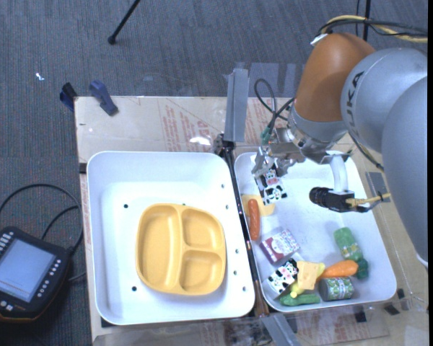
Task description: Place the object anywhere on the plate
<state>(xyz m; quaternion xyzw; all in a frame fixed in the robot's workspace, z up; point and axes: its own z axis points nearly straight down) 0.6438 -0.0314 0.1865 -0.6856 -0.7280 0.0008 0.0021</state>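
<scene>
Pendant point(18, 272) on the floor at lower left. In the right bin point(387, 271), along the bottom edge: green pickle point(299, 300), can point(336, 288), cow toy point(281, 275), cheese point(309, 271) touching the cow toy, carrot point(340, 269) just right of the cheese. Above those are a green piece point(346, 242) and a dark red packet point(278, 245). An orange stick point(254, 218) lies along that bin's left wall. The left bin point(108, 193) holds the yellow three-part plate point(180, 249), flat, nothing on it. The cow box point(273, 186) is in the upper left part of the right bin, well apart from the plate, directly under the gripper point(271, 167). Cannot tell if the gripper is spread, pressed together or pinching the box. Surface point(151, 121) behind the bins, with blue clamps point(101, 96) at its upper left corner.
</scene>
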